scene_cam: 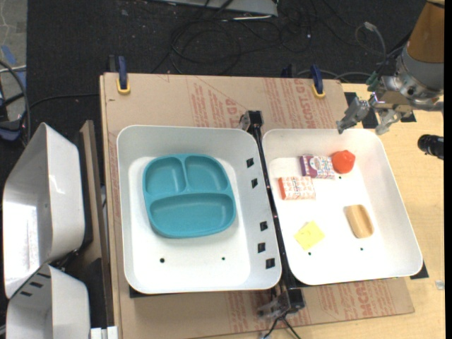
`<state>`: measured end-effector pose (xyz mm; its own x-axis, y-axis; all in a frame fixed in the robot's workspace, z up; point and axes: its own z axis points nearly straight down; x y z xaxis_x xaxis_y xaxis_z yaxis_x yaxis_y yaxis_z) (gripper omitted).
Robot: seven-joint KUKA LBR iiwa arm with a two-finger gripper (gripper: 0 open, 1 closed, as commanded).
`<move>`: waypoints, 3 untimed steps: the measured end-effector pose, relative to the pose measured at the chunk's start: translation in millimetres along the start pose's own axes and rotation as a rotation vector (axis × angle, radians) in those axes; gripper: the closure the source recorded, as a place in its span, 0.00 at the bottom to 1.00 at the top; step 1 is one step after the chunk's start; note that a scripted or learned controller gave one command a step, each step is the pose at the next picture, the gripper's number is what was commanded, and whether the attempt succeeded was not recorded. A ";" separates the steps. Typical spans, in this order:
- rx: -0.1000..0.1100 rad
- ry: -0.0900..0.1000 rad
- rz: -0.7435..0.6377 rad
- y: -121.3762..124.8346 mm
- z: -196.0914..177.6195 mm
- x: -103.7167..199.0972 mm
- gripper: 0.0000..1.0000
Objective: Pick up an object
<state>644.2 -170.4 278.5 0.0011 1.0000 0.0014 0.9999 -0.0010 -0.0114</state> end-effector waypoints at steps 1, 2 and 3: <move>-0.012 -0.002 -0.002 1.9 -7.3 0.5 0.00; -0.007 -0.001 0.000 -7.4 50.1 0.4 0.00; -0.006 -0.001 0.000 -4.1 114.0 -0.6 0.00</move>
